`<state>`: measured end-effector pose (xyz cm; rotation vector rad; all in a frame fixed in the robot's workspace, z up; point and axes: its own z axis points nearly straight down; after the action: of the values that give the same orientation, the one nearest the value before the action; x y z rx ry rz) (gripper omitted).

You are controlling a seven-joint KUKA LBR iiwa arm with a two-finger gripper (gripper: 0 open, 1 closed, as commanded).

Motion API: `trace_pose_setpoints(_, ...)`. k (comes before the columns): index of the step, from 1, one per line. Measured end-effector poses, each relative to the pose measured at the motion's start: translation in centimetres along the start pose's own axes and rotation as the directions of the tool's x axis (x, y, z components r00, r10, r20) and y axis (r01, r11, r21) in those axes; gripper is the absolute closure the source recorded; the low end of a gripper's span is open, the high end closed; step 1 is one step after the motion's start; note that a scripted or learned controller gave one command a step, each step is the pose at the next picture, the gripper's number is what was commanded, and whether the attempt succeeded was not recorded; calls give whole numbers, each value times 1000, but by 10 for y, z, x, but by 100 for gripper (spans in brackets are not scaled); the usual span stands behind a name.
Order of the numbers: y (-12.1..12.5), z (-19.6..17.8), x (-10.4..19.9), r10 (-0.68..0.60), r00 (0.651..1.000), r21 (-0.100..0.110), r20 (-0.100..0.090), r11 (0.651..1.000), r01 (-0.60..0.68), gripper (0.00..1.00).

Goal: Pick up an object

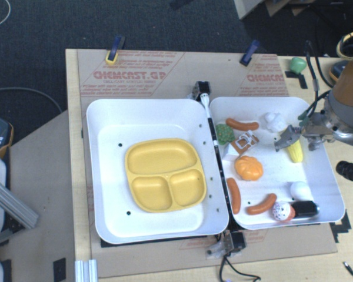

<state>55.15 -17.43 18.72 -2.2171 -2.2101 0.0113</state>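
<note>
We see a small yellow corn cob, ridged and tapered, long axis running near to far, at the right bin's far right. The gripper hovers over it, jaws spread, holding nothing.

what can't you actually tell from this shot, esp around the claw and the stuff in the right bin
- Claw: too small and blurred in the camera view to tell its state, or whether it touches the yellow corn just below it.
- Arm: cut off by the view's right edge.
- White lump near the claw: too blurred to identify.
- Small brown and white item beside the orange piece: too small to name.
</note>
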Motion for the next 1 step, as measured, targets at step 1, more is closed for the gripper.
trace_pose_setpoints(1,3,-7,0,-3,1000,-14,3,1000,3,0)
